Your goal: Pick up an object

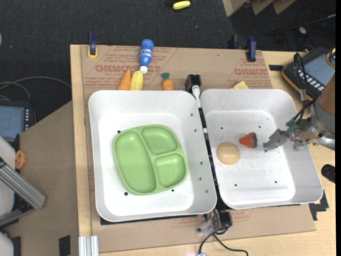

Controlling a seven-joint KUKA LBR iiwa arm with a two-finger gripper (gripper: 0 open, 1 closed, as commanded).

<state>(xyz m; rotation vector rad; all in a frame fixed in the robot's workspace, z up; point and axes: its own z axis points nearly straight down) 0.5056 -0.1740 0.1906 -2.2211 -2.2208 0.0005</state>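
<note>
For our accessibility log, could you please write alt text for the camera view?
The claw reaches into the right white bin beside a toy strawberry and a tan ball. The left white bin holds a green divided plate.

Right bin [277, 188]: two loose items on its floor. Bun [228, 153], tan and rounded, sits left of centre. Strawberry [248, 140], red with green leafy end facing right, lies on its side just up-right of bun, close but apart.
</note>
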